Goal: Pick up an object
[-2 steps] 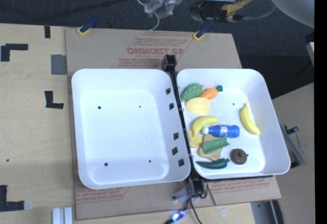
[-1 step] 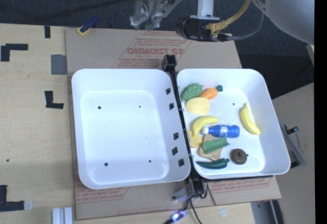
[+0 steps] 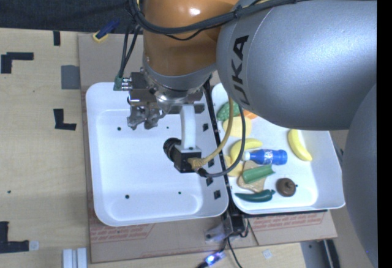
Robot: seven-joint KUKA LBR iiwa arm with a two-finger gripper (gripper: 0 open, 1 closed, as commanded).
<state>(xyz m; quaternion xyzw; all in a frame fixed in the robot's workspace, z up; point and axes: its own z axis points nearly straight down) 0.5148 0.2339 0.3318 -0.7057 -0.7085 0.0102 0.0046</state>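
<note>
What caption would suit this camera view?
KUKA arm lowers its gripper over the left bin; toy food fills the right bin.

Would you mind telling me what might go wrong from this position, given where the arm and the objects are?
1. The gripper hangs over the left bin, while the bottle, banana and green pepper lie in the right bin; closing here would likely grasp nothing.
2. Black cables trail across the divide between the bins and could snag or sweep objects during a move.
3. The objects crowd together, so a grasp may nudge neighbours.
</note>
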